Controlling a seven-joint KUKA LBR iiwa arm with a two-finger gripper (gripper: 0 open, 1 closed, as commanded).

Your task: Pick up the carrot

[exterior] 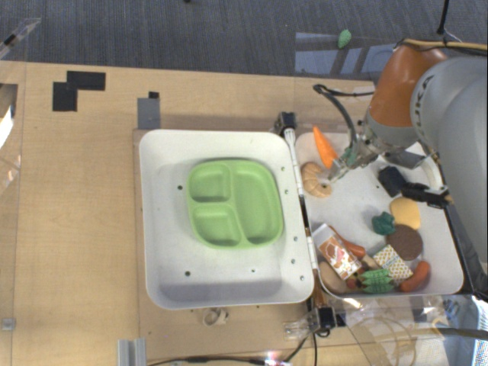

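The carrot (pixel 324 147) is a small orange cone lying at the back left of the right bin (pixel 358 204), pointing toward the bin's far corner. My gripper (pixel 340 167) hangs just right of the carrot's near end and slightly in front of it, low over the bin floor. Nothing can be seen held in it. A tan pastry (pixel 315 180) lies right in front of the carrot, close to the gripper's tip.
The left bin (pixel 164 265) holds a green divided plate (pixel 232 204). Crowding the right bin's front are a yellow piece (pixel 406 213), a dark green piece (pixel 383 222), a brown disc (pixel 404 242), a printed box (pixel 339 256), leafy greens (pixel 376 279) and a red sausage (pixel 415 275).
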